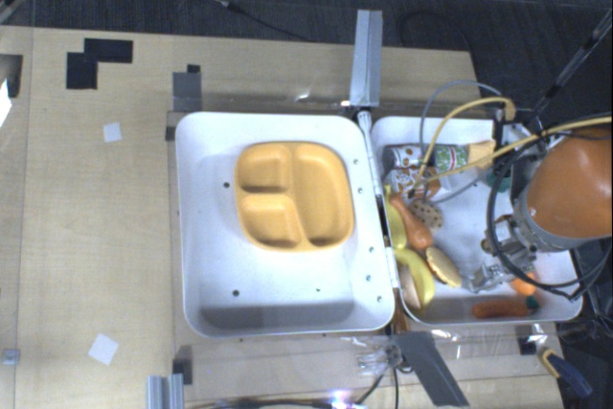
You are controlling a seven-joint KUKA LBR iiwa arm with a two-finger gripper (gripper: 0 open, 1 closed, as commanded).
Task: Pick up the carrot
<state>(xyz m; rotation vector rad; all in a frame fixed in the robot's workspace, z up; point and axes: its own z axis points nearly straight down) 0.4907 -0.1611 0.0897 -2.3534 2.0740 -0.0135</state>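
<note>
The end effector (498, 275) sits low in the right white plastic bin (460, 206); its grip state cannot be determined. The tapered orange carrot (414, 223) lies apart, near the bin's left wall, beside a yellow banana (414, 271).

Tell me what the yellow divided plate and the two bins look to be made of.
The yellow divided plate looks like moulded plastic with a matte finish: uniform colour, soft rounded compartment ridges, no glare. The left bin and right bin look like smooth white plastic or coated metal, faintly glossy; the picture leaves that open.
</note>
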